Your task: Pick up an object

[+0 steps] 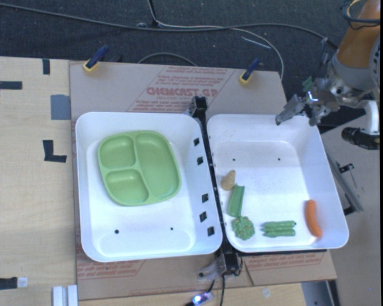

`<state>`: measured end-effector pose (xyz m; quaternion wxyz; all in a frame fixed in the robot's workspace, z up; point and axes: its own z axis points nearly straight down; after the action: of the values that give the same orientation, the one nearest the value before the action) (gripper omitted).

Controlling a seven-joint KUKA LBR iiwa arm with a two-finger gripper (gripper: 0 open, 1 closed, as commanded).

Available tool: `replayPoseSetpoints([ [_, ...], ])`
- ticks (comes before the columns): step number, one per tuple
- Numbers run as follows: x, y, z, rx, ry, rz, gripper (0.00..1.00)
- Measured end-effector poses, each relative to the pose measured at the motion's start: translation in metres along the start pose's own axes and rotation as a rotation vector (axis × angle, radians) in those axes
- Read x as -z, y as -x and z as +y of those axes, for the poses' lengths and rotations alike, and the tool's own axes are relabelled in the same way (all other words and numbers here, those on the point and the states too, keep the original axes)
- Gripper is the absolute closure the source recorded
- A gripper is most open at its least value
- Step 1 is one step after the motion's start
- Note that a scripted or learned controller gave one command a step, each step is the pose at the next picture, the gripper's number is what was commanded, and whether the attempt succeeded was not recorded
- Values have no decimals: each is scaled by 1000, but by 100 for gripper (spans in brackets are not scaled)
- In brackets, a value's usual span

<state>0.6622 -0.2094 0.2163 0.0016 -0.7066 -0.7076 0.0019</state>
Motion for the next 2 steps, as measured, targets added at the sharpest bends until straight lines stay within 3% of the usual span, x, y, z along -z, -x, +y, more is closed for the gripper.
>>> replayPoseSetpoints([
  [2,-108,6,-2,0,0,0,0],
])
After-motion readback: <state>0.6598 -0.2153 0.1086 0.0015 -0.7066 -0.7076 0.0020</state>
